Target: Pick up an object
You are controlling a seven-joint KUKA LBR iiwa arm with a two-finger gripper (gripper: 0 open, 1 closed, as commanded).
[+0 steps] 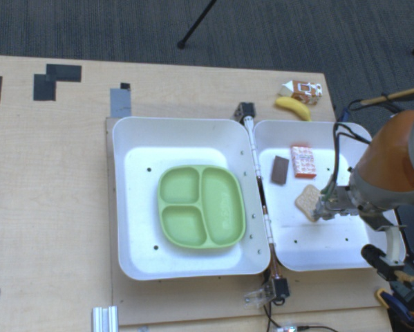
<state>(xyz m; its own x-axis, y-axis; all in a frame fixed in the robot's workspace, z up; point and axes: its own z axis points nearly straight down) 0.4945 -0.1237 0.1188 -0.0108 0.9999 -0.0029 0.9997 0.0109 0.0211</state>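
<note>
The right bin [345,254] holds three things. A tan, toast-like slice [306,200] lies near its middle. A red and white packet [303,161] and a small dark brown block [280,169] lie farther back. My gripper [324,210] is low in this bin, right against the slice's right edge, and its tip is too small and shadowed to read. The grey and orange arm comes in from the right above it.
The left bin [134,185] holds a green divided plate [201,207]. A banana [293,107] and a small carton [305,89] lie on the bench behind the right bin. A ridge with clamps separates the two bins.
</note>
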